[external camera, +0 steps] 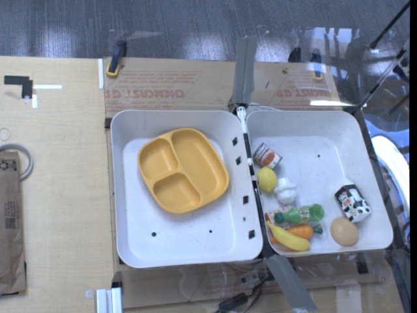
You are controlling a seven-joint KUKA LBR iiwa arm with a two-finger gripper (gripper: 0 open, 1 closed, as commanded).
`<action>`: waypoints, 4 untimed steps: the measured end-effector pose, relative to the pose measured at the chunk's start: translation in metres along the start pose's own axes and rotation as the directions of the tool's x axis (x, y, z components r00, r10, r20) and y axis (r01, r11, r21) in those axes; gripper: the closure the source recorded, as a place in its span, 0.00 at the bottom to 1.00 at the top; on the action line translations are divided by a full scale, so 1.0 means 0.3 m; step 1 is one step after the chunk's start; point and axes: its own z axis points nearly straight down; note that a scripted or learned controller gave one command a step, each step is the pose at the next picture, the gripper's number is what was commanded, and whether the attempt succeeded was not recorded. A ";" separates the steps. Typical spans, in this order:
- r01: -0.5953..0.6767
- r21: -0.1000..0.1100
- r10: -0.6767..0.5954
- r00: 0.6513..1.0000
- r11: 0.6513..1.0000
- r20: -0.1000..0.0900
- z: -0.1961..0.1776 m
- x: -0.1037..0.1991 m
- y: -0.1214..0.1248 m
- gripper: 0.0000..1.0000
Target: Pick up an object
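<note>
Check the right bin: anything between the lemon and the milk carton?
Camera view: mostly bare white floor between the lemon and the milk carton in the right bin. A small white object sits right beside the lemon.

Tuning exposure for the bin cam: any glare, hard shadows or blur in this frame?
Camera view: glare patches on the clear panel behind the right bin and on the floor at top; the white bins read bright, soft shadow under the yellow plate; small items such as the banana look slightly soft, so label print is unreadable.
</note>
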 end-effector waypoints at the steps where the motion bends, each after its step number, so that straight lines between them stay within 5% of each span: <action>1: 0.001 0.001 -0.001 1.000 1.000 0.001 -0.026 -0.002 0.004 1.00; 4: 0.006 0.006 -0.006 1.000 1.000 0.005 -0.102 -0.006 0.016 1.00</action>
